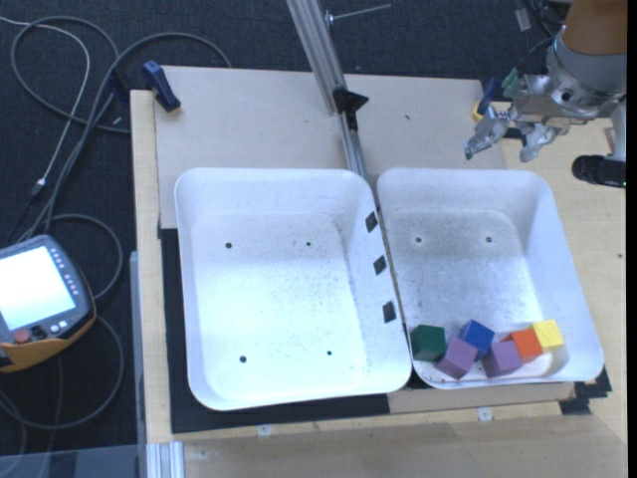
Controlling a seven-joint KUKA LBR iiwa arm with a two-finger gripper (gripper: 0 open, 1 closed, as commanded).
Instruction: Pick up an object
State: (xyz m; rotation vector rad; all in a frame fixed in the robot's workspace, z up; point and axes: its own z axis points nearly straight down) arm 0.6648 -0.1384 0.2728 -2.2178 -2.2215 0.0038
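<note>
Several small blocks lie along the near edge of the right bin (557, 217): a green cube (429, 342), a purple cube (459, 356), a blue cube (478, 335), a second purple block (503, 358), an orange block (527, 344) and a yellow block (547, 334). My gripper (506, 140) hangs high over the bench beyond the right bin's far rim, far from the blocks. Its two fingers are spread apart with nothing between them.
The left bin (199, 192) sits beside the right one, their rims meeting in the middle. A slanted metal rail (318, 48) runs from the top down to the bins' junction. A blue clamp (159, 85) sits at the bench's far left corner.
</note>
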